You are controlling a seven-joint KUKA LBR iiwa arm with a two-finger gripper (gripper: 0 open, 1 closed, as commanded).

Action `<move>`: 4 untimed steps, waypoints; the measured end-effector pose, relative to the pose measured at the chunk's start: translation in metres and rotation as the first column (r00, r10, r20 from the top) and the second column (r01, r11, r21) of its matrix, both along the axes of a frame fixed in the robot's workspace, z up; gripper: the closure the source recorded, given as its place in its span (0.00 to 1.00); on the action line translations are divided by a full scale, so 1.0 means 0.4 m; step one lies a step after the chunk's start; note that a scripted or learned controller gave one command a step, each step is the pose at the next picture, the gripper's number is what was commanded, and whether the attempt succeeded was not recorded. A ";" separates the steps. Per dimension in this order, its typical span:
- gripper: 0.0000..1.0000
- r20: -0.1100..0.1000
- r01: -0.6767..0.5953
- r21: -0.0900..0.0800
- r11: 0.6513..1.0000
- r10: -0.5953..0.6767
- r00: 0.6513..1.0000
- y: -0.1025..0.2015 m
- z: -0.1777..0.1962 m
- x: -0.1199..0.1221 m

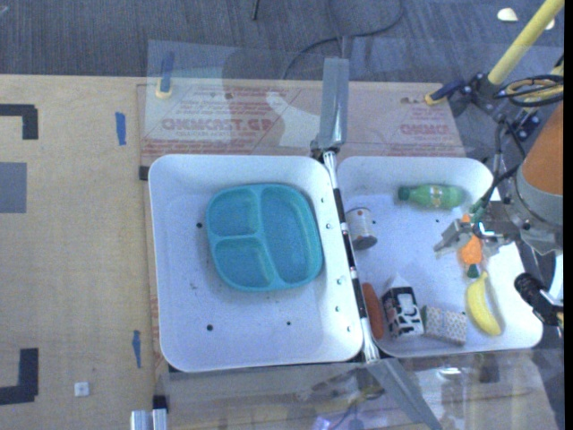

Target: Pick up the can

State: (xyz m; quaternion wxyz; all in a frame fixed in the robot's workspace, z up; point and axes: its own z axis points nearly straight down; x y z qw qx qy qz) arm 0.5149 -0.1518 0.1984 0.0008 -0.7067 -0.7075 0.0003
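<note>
Wooden surface (72, 267) with red printed lettering behind the bins, too faint for me to read. The can (361, 228) lies on its side by the right bin's (394, 173) left wall, apart from everything. My gripper (458, 236) hovers near the carrot (472, 253), fingers spread and holding nothing. The carton's (403, 313) black label is unreadable.

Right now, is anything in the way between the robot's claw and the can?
No. In the camera view, bare white bin floor lies between the gripper and the can. The green bottle sits above that stretch.
</note>
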 end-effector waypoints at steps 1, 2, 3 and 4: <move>0.00 0.001 -0.171 0.000 0.985 0.171 0.985 0.037 -0.014 -0.006; 0.00 0.000 -0.080 0.000 0.997 0.080 0.997 0.037 -0.160 0.048; 0.00 0.003 -0.034 -0.002 0.999 0.034 0.999 -0.040 0.182 0.017; 1.00 0.003 -0.031 -0.004 1.000 0.031 1.000 -0.045 0.205 0.020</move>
